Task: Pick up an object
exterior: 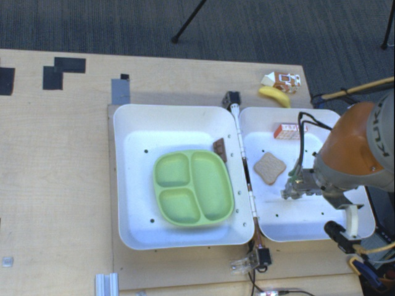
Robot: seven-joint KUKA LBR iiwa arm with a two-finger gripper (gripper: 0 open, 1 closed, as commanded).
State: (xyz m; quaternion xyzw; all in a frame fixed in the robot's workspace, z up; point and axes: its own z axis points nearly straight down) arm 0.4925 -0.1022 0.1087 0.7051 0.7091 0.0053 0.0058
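Across the surface (62, 165), the hand (295, 189) (grip state unclear) is hovering just right of the bread slice (270, 167).

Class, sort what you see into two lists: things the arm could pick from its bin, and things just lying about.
Job:
tan bread-like slice in right white bin
small red-and-white box
tool

Lying about:
green divided plate
yellow banana
small brown piece

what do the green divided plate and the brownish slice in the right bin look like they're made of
Green divided plate: likely moulded plastic, smooth, uniform colour, soft sheen, rounded compartment ridges. Brownish slice: looks like toy bread, perhaps foam or plastic; matte, speckled tan face, too small to settle.
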